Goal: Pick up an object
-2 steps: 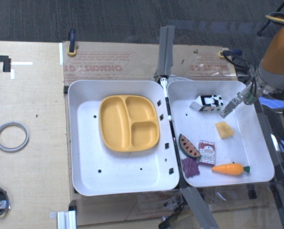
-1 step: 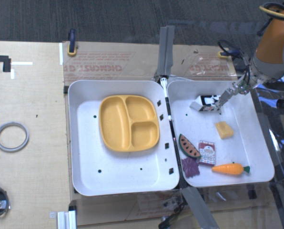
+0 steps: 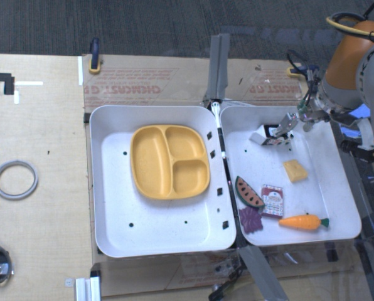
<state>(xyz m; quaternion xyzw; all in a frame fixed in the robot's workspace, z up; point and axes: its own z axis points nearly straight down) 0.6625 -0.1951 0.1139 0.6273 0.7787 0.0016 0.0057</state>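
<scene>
We see two white bins side by side. The left bin (image 3: 105,187) holds a yellow divided plate (image 3: 170,161). In the right bin (image 3: 337,168) lie a tan block (image 3: 295,171), a watermelon slice (image 3: 249,193), a small red box (image 3: 273,200), a purple piece (image 3: 250,219) and a carrot (image 3: 303,222). The gripper (image 3: 278,133) hangs low over the right bin's far end. A grey ring (image 3: 14,179) rests on the bench at left.

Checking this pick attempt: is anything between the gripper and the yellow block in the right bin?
Nothing visible. The gripper is above bare bin floor, and the yellow block lies apart from the other toys in the right bin.
</scene>
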